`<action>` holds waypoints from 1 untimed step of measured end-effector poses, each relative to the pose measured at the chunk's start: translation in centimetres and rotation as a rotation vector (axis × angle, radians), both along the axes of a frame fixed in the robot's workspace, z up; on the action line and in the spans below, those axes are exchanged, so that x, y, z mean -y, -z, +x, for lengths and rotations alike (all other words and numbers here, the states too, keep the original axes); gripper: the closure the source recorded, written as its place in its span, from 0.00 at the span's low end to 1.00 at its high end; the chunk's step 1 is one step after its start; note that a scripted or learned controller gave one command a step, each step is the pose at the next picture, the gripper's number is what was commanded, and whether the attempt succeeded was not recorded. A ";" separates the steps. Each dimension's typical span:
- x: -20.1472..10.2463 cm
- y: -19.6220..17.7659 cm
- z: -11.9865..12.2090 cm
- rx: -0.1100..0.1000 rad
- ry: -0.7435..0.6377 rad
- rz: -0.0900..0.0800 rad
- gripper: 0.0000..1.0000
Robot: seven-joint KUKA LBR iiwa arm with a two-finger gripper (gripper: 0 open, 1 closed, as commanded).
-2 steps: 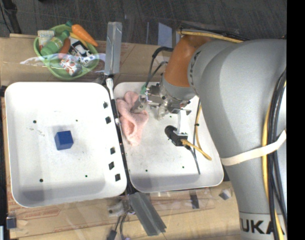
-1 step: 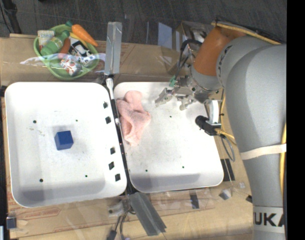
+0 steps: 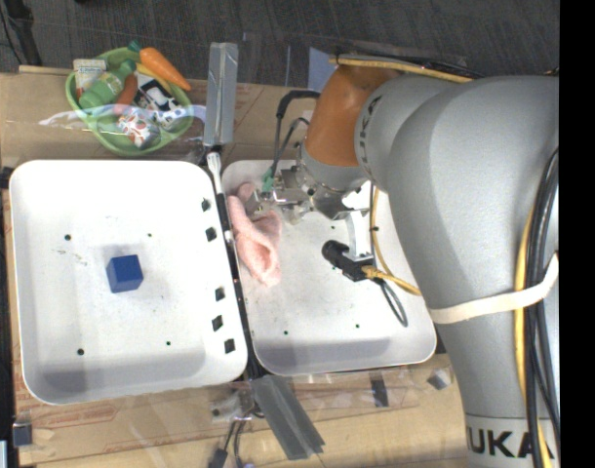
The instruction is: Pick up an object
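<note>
Left bin [image 3: 44,261]: a shallow white tray with rounded corners, taking up the left half of the bench. It holds one blue cube [image 3: 125,272], sitting left of the bin's middle, well apart from every wall. A few small dark dots mark the floor.

Right bin [image 3: 317,349]: the same kind of white tray, just beside the left one, the two rims meeting along a seam with small black clips. The arm covers much of its upper and right part.

Pink cloth [image 3: 256,236]: a soft crumpled piece lying in the right bin, close to its left wall, running from the upper left corner down toward the middle. It rests on the bin floor.

Gripper [image 3: 274,197]: low over the upper left part of the right bin, at the top end of the pink cloth, touching or nearly touching it. Whether it is apart, together or clamped on the cloth cannot be told from this view.

Arm [image 3: 473,213]: large grey body coming in from the right, orange band above the wrist, with yellow and black cables hanging over the right bin.

Green bowl [image 3: 98,136]: on the bench beyond the left bin, outside both bins. It is heaped with toy food and packets, with an orange carrot [image 3: 161,65] on top.

Bench [image 3: 24,91]: brown board under the bins.
</note>
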State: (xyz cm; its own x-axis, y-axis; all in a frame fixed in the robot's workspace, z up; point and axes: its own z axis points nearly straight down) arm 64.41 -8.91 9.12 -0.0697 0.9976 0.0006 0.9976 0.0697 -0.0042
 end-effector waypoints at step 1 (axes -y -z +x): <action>1.7 -0.3 1.3 0.006 -0.156 -0.001 0.00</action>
State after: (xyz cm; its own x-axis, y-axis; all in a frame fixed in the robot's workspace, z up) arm 65.73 -10.59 9.38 -0.2238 0.9746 -0.0011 0.9746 0.2239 0.0018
